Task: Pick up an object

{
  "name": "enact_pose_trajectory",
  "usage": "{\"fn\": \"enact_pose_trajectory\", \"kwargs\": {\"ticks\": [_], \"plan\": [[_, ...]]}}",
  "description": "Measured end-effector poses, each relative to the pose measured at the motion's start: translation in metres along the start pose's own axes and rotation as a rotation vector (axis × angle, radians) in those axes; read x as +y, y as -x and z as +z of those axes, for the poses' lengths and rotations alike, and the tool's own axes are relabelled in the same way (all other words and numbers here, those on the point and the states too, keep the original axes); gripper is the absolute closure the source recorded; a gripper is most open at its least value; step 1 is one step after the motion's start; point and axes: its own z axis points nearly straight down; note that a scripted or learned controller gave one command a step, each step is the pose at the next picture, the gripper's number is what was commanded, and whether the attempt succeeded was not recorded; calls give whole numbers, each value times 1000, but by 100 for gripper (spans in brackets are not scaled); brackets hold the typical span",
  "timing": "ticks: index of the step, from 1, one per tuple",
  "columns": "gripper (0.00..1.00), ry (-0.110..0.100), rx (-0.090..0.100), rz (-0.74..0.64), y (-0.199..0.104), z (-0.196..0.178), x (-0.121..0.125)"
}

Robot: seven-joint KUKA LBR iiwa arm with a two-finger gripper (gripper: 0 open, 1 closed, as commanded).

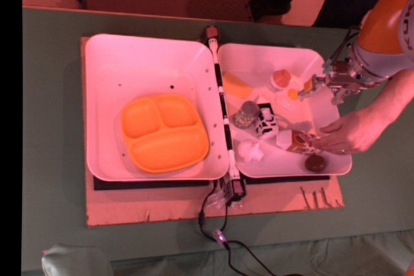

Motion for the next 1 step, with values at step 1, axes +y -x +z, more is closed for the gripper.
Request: {"fn": "enact_pose_trajectory", "kwargs": {"ticks": [1], "plan": [[0, 0, 0, 0, 0, 0, 0]]}}
